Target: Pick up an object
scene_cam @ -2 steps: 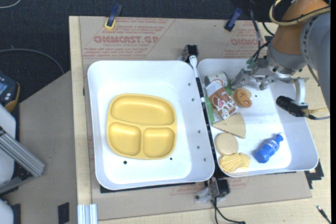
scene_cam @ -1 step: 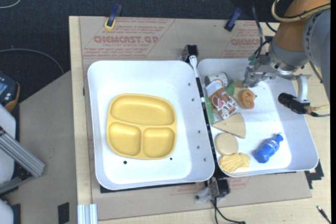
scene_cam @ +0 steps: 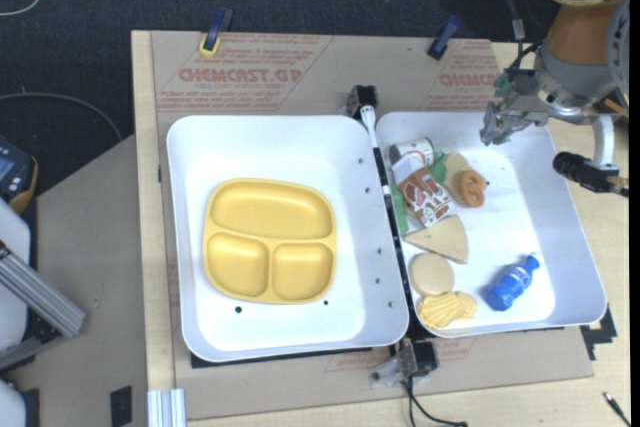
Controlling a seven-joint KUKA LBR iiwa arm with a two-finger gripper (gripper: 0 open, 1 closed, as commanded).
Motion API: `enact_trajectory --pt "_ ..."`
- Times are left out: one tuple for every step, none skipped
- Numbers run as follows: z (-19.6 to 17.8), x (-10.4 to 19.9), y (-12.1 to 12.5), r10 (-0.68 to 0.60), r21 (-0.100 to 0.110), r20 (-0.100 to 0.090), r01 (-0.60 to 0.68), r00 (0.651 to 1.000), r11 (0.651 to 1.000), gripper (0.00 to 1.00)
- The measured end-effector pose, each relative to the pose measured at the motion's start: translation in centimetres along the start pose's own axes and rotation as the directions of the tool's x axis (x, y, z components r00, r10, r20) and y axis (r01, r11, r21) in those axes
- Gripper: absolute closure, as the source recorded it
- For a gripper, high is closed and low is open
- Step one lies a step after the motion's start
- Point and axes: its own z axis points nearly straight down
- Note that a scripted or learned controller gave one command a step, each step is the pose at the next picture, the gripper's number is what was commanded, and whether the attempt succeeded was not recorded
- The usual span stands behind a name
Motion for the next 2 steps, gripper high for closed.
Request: enact_trajectory --pt "-4.8 -0.4 0.9 0.0 0.001 0.0 0.0 1.0 1.0 1.0" --pt "-6.2 -0.4 1.0 0.0 0.004 -0.001 0.0 1.0 1.0 1.0"
